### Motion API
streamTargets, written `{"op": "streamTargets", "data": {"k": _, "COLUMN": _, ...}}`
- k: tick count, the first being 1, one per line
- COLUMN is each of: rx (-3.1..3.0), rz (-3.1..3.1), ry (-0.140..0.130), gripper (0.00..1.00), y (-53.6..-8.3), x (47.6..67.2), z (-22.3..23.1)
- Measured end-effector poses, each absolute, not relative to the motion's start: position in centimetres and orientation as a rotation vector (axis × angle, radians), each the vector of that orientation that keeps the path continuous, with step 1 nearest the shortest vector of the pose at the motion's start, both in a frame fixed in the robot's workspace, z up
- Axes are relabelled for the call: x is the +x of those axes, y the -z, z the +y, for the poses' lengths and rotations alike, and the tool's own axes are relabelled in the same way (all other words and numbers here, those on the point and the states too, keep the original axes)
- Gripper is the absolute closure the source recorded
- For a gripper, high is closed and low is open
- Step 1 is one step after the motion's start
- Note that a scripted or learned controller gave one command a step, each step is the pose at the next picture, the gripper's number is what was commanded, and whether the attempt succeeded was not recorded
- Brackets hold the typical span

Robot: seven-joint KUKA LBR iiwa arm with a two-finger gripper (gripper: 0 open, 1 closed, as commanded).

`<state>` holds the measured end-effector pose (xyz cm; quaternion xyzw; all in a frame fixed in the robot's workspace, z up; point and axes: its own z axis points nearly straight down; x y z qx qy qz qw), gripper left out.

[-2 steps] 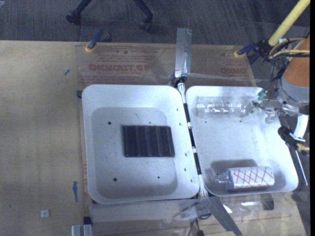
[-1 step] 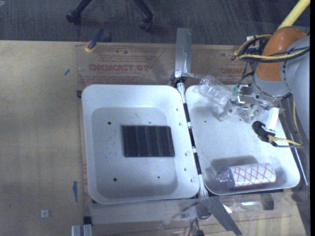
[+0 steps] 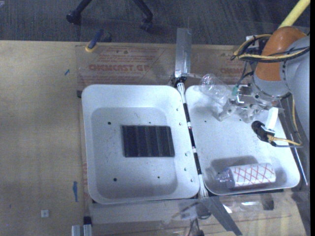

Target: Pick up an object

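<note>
Fingers (image 3: 227, 111) of mine hang low over the far part of the right bin (image 3: 295, 178), beside a clear crumpled plastic item (image 3: 212, 88); whether they are apart or closed, and whether they grip it, I cannot tell. Near the bin's front wall lies a package with a red crosshatch pattern (image 3: 248, 175), well apart from me. On the desk (image 3: 39, 132), the left bin (image 3: 93, 102) holds a dark ribbed rectangle (image 3: 147, 141).
</note>
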<state>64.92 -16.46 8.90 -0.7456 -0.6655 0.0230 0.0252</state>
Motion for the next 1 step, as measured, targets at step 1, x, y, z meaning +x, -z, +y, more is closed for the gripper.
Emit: {"op": "streamTargets", "data": {"k": 1, "rx": -2.476, "rz": -1.913, "ry": -0.016, "gripper": 0.00, "y": -13.58, "x": 65.59, "z": -21.39}}
